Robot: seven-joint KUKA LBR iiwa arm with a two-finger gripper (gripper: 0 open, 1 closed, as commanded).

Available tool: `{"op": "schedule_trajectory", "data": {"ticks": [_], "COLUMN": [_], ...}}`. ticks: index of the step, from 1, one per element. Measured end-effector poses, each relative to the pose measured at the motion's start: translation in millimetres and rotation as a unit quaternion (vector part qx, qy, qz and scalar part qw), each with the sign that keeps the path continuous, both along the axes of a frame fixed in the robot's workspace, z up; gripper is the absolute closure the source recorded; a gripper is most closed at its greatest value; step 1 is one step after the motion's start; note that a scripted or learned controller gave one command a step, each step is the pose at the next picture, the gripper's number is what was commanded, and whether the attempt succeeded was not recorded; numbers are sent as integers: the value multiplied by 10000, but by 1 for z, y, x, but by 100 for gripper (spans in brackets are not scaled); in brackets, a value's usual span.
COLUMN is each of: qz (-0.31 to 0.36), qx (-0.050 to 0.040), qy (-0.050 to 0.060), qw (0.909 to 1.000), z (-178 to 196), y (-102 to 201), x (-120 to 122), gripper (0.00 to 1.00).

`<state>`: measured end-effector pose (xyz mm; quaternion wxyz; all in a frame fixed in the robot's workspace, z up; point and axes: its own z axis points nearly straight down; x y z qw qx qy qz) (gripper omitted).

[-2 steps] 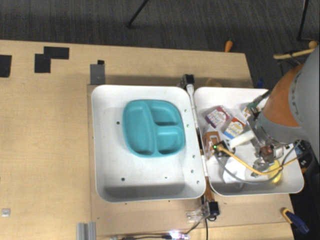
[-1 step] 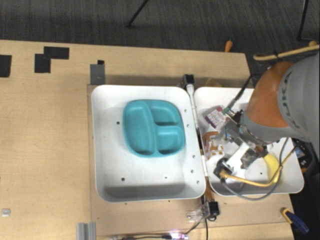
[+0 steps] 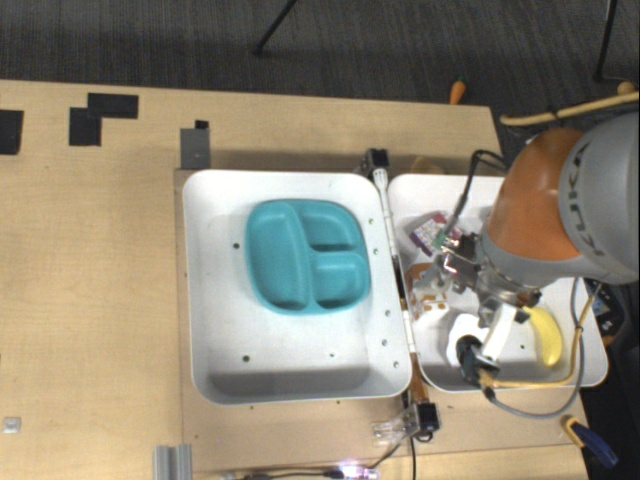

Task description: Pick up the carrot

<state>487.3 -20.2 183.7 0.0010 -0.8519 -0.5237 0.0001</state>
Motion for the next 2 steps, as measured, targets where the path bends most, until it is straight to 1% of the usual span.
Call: {"op": "schedule_trajectory", "data": {"ticks": [1, 2], "qz": [13, 502], "qx": [7, 8], "qy": [-10, -2], "qw": [10000, 9987], "z": [10, 2], "y": [1, 75], "x": [2, 0], "gripper": [100, 100]}}
